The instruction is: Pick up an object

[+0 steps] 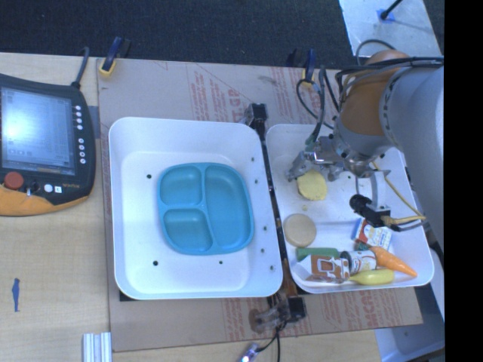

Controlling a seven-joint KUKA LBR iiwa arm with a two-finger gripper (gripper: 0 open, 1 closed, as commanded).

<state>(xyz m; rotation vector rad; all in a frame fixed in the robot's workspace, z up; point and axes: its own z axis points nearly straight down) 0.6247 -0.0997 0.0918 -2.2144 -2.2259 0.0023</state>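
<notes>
Low over the right bin (pixel 423 274), gripper (pixel 315 166) with fingers spread, a pale yellow round piece (pixel 312 187) just beneath and between the tips, touching or not unclear. Nearer the camera from the gripper, a tan disc (pixel 299 230); beyond that, a green stick (pixel 321 253), small carton (pixel 327 268), carrot (pixel 392 260) and banana (pixel 371 277). Far left of the gripper, a blue divided plate (pixel 205 207) in the left bin (pixel 124 202).

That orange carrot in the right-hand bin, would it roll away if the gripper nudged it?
Probably somewhat: the carrot looks round and tapered, so it would likely curve rather than roll straight. It lies against the bin's rim, which should stop it. Its glossy surface suggests stiff, slippery plastic.
</notes>
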